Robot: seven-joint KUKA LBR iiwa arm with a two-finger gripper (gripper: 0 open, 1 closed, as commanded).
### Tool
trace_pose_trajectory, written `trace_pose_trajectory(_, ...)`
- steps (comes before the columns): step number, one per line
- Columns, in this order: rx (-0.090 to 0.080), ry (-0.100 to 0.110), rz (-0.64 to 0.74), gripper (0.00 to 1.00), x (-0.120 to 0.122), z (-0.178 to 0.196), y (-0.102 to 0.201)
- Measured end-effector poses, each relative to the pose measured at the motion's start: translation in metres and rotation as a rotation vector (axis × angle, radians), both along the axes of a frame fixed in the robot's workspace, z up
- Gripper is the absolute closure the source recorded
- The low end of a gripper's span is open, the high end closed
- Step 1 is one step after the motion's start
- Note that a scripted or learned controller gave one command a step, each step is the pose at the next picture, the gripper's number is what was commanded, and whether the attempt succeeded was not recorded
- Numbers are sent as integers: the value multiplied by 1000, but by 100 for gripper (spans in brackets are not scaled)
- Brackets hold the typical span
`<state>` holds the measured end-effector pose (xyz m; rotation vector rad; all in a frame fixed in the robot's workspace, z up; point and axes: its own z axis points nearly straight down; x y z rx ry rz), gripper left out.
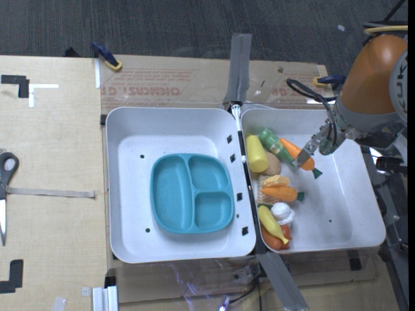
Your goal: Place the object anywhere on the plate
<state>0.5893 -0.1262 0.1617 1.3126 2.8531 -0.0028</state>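
Claw (303,161) low in right bin (343,225), over carrot (299,153) at pile's 2 o'clock edge; open or closed: cannot tell (arm blocks view). Toy food bunched against left wall. Teal plate (192,192) waits in left bin (130,173), at 9 o'clock.

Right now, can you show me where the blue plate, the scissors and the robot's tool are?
blue plate (170,193): camera view, on its big left compartment.
scissors (5,173): camera view, on the handle at the bench's left edge.
tool (305,157): camera view, at its fingertips over the right bin.
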Motion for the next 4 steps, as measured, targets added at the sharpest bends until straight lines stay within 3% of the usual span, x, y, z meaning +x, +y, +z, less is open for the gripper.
trace_pose_trajectory(1, 0, 0, 0, 0, 0, 0, 0)
trace_pose_trajectory(2, -2, -4, 3, 100, 2, 10, 0)
trace_pose_trajectory(3, 1, -2, 83, 100, -44, 68, 63)
trace_pose_trajectory(4, 1, -1, -113, 100, -55, 35, 122)
